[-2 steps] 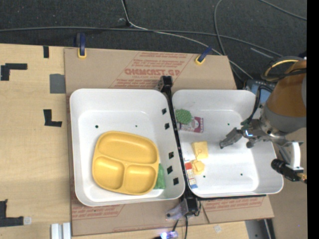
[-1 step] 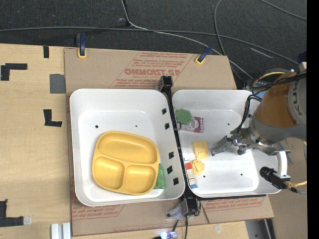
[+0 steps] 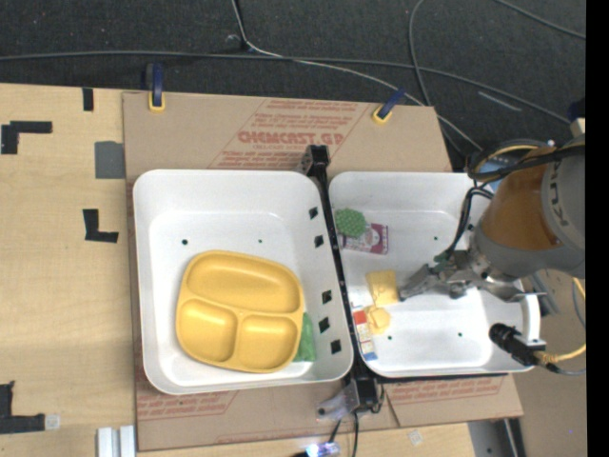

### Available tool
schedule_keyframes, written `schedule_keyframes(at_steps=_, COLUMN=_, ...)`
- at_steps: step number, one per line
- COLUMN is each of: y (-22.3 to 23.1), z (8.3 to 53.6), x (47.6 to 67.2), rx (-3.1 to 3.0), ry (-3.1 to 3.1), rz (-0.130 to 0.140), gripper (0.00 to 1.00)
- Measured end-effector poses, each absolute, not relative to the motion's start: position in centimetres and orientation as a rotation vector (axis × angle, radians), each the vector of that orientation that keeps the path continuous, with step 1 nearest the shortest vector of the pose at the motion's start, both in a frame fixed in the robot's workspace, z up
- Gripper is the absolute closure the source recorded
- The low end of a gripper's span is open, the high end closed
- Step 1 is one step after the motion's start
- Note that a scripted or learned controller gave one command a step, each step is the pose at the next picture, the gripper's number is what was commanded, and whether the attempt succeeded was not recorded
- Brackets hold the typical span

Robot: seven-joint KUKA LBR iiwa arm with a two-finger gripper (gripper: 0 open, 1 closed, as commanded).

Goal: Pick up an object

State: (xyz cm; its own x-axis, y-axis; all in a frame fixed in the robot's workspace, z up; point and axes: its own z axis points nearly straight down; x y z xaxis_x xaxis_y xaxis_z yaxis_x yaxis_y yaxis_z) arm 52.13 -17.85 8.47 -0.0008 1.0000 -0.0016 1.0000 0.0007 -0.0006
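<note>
Seemingly not yet lifted: yellow block (image 3: 382, 287) on right bin (image 3: 428, 348) floor, touching gripper (image 3: 407, 288); finger state impossible to tell.

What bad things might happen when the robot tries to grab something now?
The pincer sits right next to the yellow block, which lies against other small items by the bin's divider wall. It might pinch two things together, or just shove the block into the wall. The green toy and pink packet are close too, so a swing could knock them.
</note>
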Motion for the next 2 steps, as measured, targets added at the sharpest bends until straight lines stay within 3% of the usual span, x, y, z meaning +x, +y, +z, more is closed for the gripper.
schedule_keyframes(at_steps=1, y=-17.9, z=9.6, x=52.2, rx=2.217, ry=2.218, rz=-0.001, gripper=1.00)
schedule_keyframes(at_steps=2, y=-18.6, z=14.1, x=52.5, rx=2.220, ry=2.220, rz=0.001, gripper=1.00)
